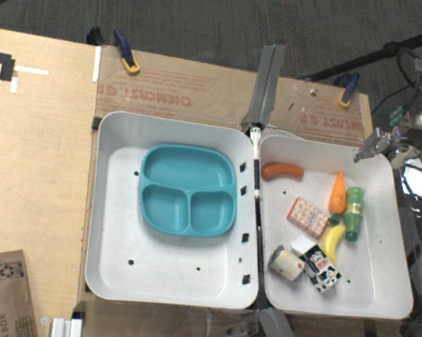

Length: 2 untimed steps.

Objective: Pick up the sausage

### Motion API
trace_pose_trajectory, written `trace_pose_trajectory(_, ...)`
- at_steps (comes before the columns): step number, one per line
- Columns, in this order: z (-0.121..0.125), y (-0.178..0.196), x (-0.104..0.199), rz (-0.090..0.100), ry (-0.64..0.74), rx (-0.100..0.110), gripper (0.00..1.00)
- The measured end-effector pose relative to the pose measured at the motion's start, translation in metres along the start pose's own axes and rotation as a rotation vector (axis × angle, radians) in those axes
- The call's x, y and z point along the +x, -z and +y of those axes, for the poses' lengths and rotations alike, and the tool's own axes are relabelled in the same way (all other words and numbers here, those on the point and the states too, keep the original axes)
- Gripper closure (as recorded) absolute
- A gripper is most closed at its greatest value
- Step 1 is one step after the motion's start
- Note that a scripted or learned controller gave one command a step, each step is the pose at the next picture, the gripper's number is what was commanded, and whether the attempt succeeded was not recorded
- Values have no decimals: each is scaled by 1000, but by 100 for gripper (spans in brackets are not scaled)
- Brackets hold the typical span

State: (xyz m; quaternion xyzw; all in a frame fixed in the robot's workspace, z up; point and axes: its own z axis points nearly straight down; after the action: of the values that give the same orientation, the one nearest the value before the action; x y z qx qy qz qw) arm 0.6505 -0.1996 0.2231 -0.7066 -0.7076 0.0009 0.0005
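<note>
Sausage [282, 170]: lies in the right bin [380, 300], at about 10 o'clock on its floor, close to the divider between the two bins and near the back wall. It rests flat, apart from every other item.

Gripper [373, 146]: hangs at the right bin's back rim, at roughly 1 o'clock of that bin. The sausage lies well apart from it, at about 8 o'clock from the gripper. Whether the gripper is spread or closed cannot be told; nothing is seen in its grasp.

Sausage, appearance: short, rounded ends, orange-red, slightly curved, long axis running left to right.

Other contents, right bin: carrot [338, 193], upright-looking, touching a green bottle [354, 213] at its 3 o'clock; banana [331, 241] just below them; patterned pink packet [307, 216] at centre; small can [287, 263] and black-and-white carton [321, 268] at 6 o'clock.

Left bin [102, 265]: holds a teal divided plate [189, 190], three compartments.
</note>
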Motion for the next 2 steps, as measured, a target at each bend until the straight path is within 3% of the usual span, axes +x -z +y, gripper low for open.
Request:
trace_pose_trajectory(1,8,-73,76,0,-235,1,0)
trace_pose_trajectory(2,12,-123,100,-1,-267,-14,0)
